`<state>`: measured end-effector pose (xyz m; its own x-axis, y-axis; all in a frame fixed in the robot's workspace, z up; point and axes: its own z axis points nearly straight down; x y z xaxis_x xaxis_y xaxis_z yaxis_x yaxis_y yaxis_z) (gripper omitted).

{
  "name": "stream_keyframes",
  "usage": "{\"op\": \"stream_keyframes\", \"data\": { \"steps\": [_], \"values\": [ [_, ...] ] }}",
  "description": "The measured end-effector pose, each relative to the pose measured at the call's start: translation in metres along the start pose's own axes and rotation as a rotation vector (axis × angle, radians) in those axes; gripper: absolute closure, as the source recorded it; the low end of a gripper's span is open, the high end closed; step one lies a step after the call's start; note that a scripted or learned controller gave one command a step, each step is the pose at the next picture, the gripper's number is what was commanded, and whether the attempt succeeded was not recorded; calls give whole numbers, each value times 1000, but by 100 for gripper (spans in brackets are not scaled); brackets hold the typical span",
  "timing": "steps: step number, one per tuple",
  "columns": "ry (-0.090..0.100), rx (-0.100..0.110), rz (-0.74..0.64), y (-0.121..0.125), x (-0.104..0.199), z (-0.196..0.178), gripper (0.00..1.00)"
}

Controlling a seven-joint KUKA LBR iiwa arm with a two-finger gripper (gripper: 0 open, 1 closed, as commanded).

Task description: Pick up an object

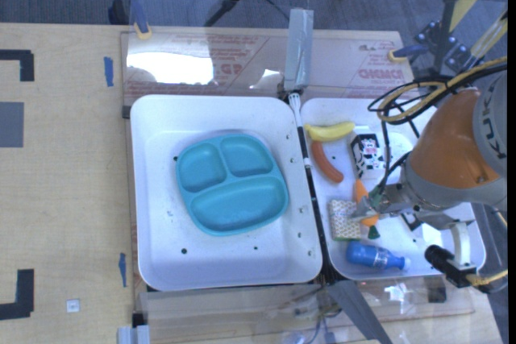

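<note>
— Biggest first? Tabletop point(56, 173): pale wood, filling the left and lower part of the frame, with black corner marks and bits of blue tape at far left.
— Then the left bin point(153, 254), white and shallow, centre of the frame. Inside it a blue divided plate point(232, 183) with three compartments, lying flat near the bin's middle.
— Right bin point(476, 242), right of centre, touching the left bin along a shared edge. Largely covered at its right side by the arm point(451, 145), grey with an orange band, reaching in from the right edge of the frame.
— And the hand point(377, 205)? Low over the middle of the right bin, just above a speckled sponge point(345, 220) and an orange carrot point(360, 191). Hard to tell how far open; nothing clearly seen between the fingers.
— Smaller things in the right bin: yellow banana point(329, 130) at the upper left corner, reddish sausage point(326, 162) just below it, lying at a slant.
— Black-and-white cow toy point(368, 154) right of the sausage, upright. Blue bottle point(374, 257) on its side at the lower part of the bin, below the sponge.
</note>
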<state>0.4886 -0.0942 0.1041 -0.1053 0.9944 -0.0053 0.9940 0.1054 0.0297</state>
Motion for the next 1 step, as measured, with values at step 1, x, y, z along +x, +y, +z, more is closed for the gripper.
{"op": "stream_keyframes", "data": {
  "steps": [1],
  "values": [
    [8, 26, -276, 50, 30, -79, 100]
  ]
}}
